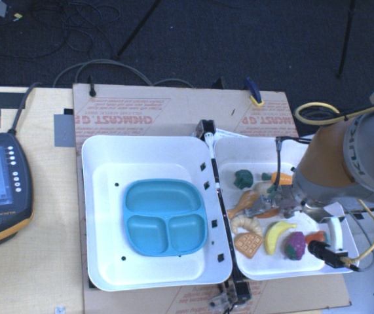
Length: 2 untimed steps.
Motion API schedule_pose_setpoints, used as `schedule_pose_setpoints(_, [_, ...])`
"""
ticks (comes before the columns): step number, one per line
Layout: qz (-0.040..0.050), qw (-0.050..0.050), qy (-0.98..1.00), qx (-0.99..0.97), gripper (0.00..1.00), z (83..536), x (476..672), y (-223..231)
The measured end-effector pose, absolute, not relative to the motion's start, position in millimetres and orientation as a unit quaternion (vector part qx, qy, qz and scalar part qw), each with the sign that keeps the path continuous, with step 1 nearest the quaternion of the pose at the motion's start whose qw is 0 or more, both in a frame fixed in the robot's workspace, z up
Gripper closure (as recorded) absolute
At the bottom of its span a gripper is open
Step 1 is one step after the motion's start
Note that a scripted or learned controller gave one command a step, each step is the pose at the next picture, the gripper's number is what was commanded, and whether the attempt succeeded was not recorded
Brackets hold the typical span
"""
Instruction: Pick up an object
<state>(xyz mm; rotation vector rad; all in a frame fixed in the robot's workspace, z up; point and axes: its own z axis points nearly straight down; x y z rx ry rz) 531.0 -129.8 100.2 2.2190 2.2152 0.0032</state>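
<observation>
1. I see the arm [334, 159] reaching in from the right, low over the right bin [239, 150], with the hand [270, 205] down among the toys near the bin's middle.
2. I cannot tell how far the hand is spread or whether it has hold of anything; its tip is lost in the clutter.
3. The orange carrot-like piece [244, 203] lies just left of the hand, touching or nearly so; I cannot tell which.
4. The green toy [243, 178] sits above that, near the bin's left wall, with bare floor behind it toward the far rim.
5. The waffle [248, 244] and the pale knobbly piece [245, 224] crowd the near left corner, close to the wall.
6. The banana [276, 234] and the purple fruit [295, 245] lie near the front rim, just beside each other.
7. The left bin [101, 175] holds a blue divided plate [166, 216] in its middle, with open white floor all round it.
8. On the tabletop at far left rests a control pendant [0, 188], well apart from both bins.
</observation>
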Motion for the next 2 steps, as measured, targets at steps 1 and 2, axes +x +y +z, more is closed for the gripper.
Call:
schedule_pose_setpoints(1, [0.0039, 0.009, 0.706, 0.708, 0.00, 92, 497.7, -85])
schedule_pose_setpoints(2, [-0.0015, -0.002, 0.708, 0.707, 0.00, 86, 531.8, -100])
